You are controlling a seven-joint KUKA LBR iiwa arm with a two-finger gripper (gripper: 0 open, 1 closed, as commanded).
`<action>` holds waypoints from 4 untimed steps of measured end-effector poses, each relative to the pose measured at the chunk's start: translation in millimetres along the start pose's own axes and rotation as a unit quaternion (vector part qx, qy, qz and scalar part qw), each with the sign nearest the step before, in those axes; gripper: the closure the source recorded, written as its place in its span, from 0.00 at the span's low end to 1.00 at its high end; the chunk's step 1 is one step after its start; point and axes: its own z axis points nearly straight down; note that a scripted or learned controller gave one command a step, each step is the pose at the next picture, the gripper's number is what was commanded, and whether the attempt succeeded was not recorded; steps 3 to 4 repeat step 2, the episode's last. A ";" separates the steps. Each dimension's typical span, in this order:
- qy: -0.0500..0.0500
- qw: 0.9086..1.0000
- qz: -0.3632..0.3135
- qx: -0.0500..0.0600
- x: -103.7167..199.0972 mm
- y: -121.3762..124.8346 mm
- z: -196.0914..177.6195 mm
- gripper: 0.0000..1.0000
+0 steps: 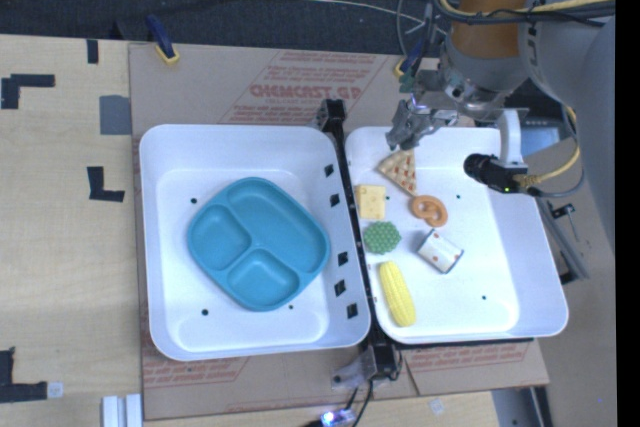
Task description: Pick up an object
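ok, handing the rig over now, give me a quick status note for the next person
Gripper: over the right bin's far left corner, just above the waffle piece; nothing visibly held.
Right bin: waffle piece, cheese square, pretzel, green round piece, white block, corn cob.
Left bin: blue divided tray.
Done: nothing lifted.
Left: grasp and lift an object; the waffle piece is nearest.

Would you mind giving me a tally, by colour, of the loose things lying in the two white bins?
Blue: 1, the divided tray
Yellow: 2, the corn cob and the cheese square
Green: 1, the round green piece
Tan or brown: 2, the waffle wedge and the pretzel
White: 1, the small white block
Total: 7
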 end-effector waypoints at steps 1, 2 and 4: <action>0.000 1.000 0.000 0.001 45.4 -2.1 13.3 1.00; 0.000 1.000 -0.001 0.000 102.0 3.5 12.1 1.00; 0.000 1.000 -0.001 0.000 102.0 3.5 12.1 1.00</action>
